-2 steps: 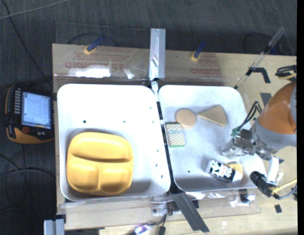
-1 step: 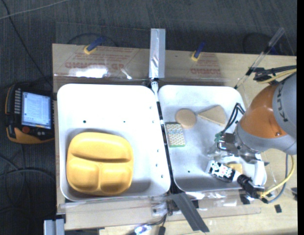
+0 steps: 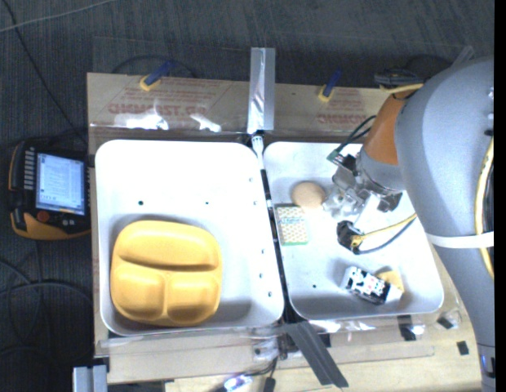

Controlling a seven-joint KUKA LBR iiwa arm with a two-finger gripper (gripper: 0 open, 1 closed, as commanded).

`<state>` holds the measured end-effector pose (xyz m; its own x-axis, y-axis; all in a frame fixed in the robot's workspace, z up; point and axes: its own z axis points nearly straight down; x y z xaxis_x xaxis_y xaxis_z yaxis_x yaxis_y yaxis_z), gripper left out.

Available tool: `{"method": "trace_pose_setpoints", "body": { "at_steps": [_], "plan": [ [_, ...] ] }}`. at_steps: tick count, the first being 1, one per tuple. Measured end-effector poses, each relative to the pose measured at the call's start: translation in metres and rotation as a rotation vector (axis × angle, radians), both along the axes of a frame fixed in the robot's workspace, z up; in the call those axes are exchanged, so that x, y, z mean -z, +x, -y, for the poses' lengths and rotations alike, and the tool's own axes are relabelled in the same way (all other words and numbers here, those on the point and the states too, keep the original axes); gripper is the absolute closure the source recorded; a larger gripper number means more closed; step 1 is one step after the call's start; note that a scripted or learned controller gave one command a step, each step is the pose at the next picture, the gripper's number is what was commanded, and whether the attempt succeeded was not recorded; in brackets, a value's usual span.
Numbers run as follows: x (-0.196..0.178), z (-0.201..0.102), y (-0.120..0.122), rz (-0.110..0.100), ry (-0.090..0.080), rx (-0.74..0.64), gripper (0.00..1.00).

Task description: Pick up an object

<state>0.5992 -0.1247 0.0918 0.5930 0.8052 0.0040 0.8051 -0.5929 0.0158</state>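
The right bin holds a tan egg-shaped object near its upper middle. Below that, against the divider, lies a small green-and-white patterned pad. A small black-and-white item with a yellow end rests near the lower right corner. My gripper hangs over the right bin, just right of the tan object, with the grey arm and orange band behind it. The large yellow moulded block fills the lower part of the left bin.
A handheld pendant with a lit screen lies left of the bench. A metal strip stands at the back between the bins. Cables loop from the wrist over the right bin.
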Motion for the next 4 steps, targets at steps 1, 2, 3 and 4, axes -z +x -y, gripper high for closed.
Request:
{"method": "trace_pose_setpoints", "body": {
  "at_steps": [1, 2, 3, 4],
  "plan": [
    [-0.206, 0.077, 0.000, -0.019, 0.001, -0.198, 1.00],
    [-0.153, 0.054, -0.077, -0.021, 0.003, -0.036, 1.00],
    [-0.103, -0.019, -0.091, -0.021, 0.006, 0.215, 1.00],
    [-0.186, -0.016, -0.085, -0.017, 0.005, 0.440, 1.00]
  ]
}}
